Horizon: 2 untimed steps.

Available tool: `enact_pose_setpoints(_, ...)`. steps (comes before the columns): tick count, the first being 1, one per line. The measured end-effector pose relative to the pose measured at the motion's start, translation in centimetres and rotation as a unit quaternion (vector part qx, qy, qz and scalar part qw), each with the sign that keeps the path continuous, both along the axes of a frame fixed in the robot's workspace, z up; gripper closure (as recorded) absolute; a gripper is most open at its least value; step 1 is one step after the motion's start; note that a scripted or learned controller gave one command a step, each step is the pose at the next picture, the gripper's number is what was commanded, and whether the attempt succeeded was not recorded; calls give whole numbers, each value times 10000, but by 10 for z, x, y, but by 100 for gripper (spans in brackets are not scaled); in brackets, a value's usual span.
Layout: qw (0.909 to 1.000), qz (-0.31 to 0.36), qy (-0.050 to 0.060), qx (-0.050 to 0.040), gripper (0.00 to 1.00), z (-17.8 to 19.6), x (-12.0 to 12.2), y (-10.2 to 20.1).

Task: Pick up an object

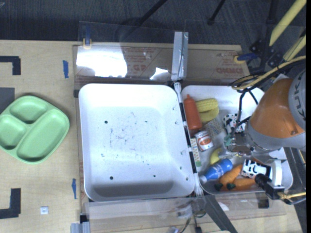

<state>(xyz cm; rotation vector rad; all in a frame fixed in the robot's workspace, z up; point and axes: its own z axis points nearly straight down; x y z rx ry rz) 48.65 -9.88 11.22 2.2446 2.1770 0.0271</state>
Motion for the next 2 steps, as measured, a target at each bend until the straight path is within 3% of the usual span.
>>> enact_pose_setpoints(1, 9998, 143, 116, -7, 100, 72, 8, 75)
enact_pose_setpoints(2, 9821, -1880, 119, 9, 100, 109, 55, 64)
